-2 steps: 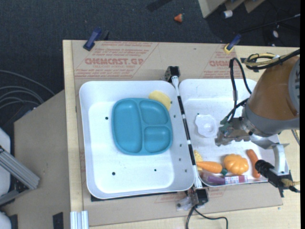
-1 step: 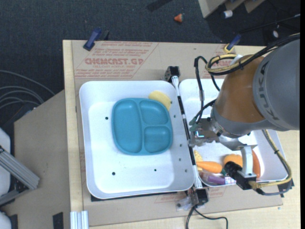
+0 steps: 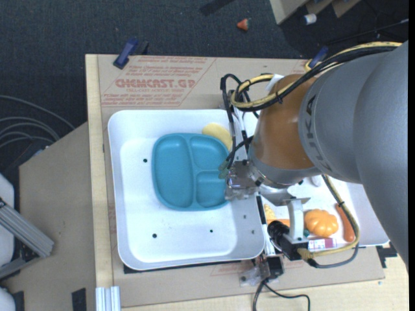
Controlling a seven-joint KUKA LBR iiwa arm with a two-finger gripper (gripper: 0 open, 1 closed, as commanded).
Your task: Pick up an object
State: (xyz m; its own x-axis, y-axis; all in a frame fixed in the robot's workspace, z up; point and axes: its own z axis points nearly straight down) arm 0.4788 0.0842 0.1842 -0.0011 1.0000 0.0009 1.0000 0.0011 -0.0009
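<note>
Teal plastic marks the likeliest target: a divided tray [image 3: 189, 171] lies flat in the left bin [image 3: 130, 238], towards its far right part, its long axis running roughly from the near side to the far side of the bench [image 3: 104, 109]. Just beyond its far right corner a pale yellow object [image 3: 217, 133] peeks out, partly hidden by cables [image 3: 237, 102]. The claw [image 3: 235, 181] sits at the tray's right edge, low over the wall between the two bins, so the tray lies to the claw's left in the camera view and close to it, seemingly touching or nearly so. Whether the claw is released or clenched cannot be told; the wrist hides it. The grey arm [image 3: 363, 122] reaches in from the right and bends steeply down, its orange band [image 3: 282, 128] above the wrist and over the inner edge of the right bin [image 3: 363, 241]. An orange pumpkin-like object [image 3: 321, 222] rests in the right bin, near the arm. A grip on the tray's rim looks like the probable next step.
</note>
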